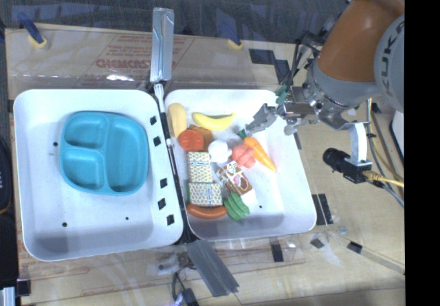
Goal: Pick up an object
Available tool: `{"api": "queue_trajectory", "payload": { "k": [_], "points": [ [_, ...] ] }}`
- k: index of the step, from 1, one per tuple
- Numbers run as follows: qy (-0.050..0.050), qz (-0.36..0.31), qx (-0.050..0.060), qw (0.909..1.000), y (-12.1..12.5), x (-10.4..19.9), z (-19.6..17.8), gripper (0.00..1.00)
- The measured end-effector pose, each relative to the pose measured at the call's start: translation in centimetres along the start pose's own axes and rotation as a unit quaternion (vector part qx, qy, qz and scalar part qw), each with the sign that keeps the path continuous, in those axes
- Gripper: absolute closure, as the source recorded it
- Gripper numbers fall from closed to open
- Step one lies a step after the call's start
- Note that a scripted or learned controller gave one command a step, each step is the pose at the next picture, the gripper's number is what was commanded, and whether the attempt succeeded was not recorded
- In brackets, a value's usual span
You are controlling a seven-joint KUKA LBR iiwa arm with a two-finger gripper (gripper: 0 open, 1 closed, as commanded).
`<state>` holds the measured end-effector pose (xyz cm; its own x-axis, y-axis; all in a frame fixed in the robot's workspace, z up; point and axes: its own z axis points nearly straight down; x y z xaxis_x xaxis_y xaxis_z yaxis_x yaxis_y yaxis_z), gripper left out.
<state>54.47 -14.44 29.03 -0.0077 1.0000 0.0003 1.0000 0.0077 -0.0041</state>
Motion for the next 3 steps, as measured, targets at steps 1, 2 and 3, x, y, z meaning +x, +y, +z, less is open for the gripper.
{"api": "queue_trajectory", "payload": {
  "k": [1, 2, 3],
  "points": [
    [0.0, -0.095, 0.0, 0.9954, 4.0, -5.8, 7.1, 0.0],
    [-0.001, -0.083, -0.002, 0.9966, 4.2, -5.6, 19.8, 0.0],
    [-0.001, -0.084, -0.001, 0.9964, 4.2, -5.6, 18.8, 1.0]
  ]
}}
